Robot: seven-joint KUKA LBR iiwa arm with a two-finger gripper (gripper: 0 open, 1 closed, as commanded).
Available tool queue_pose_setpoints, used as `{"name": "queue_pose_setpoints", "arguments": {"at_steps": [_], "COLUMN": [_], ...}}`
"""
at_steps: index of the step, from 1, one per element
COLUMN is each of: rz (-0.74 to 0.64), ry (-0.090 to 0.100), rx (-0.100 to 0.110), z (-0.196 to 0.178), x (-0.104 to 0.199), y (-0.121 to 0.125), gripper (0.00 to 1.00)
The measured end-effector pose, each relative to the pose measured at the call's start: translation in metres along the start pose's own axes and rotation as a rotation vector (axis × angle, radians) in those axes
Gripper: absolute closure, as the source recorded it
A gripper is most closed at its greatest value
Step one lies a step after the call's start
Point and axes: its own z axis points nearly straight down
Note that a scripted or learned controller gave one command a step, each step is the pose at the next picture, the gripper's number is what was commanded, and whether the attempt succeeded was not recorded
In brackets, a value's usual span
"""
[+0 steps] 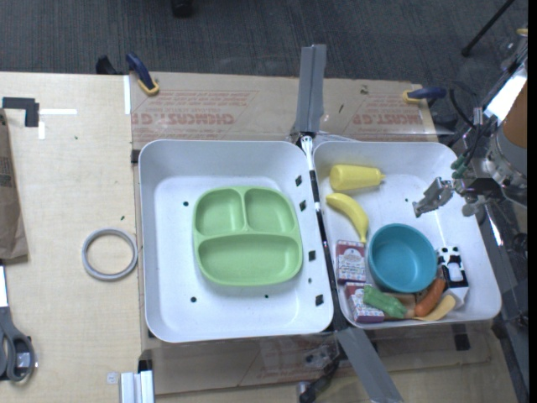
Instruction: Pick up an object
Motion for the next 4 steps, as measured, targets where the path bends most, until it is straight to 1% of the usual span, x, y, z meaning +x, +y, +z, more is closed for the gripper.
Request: {"name": "queue_pose_setpoints", "arguments": {"at_steps": [1,2,3,4], "rz": [-0.084,-0.078,-0.072,0.151], "ry": [0.001,0.0,-0.006,-0.001], "rx": [0.0,-0.002,-0.007,0.0], "z": [0.148,0.162,0.149,0.077], "x": [-0.001,-0.009,-0.013,0.011], "y": [0.025,0.063,0.064,0.077], "gripper": [0.0,0.0,1.0,1.0]}}
